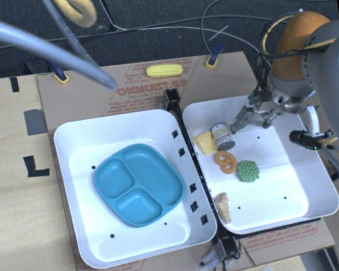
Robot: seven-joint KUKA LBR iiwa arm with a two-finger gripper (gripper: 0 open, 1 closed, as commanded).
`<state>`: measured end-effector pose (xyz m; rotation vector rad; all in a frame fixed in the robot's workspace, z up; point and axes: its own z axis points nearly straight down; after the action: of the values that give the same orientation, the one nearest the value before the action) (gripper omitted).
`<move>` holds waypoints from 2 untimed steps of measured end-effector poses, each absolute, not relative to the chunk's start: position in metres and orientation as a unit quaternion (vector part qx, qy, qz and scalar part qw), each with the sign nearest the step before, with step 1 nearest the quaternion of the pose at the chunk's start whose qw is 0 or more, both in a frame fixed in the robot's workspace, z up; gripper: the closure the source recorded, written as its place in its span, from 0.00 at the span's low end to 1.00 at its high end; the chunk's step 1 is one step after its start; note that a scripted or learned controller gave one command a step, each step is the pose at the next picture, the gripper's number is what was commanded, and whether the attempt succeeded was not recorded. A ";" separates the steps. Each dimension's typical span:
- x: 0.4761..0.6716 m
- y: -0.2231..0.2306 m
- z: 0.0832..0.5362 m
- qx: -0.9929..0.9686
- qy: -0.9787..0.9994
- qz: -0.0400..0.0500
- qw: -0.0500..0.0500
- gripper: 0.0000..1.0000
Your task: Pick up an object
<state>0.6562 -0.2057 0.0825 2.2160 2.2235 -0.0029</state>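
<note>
Camera view: arm comes in from the right, gripper (pixel 239 122) low over the right bin (pixel 308 195), upper half. Fingers look spread and pinch nothing (blurry, so not fully sure). Small can (pixel 221 135) sits just left of the fingertips, touching a yellow block (pixel 205 143). Below those: pretzel (pixel 226 162), green ball (pixel 247 170), and a beige piece (pixel 223 207) by the bin's left wall. Left bin (pixel 86 235) holds a blue divided plate (pixel 139 183). Yellow banana (pixel 164 71) lies on the cardboard (pixel 136 89) behind the bins.
</note>
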 end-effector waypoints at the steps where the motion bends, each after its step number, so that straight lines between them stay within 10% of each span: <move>1: 0.658 -0.206 0.097 0.705 0.709 0.000 0.004 1.00; 2: 0.656 -0.207 0.160 0.707 0.707 0.001 0.001 1.00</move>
<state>0.6563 -0.2069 0.1601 2.2183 2.2205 0.0026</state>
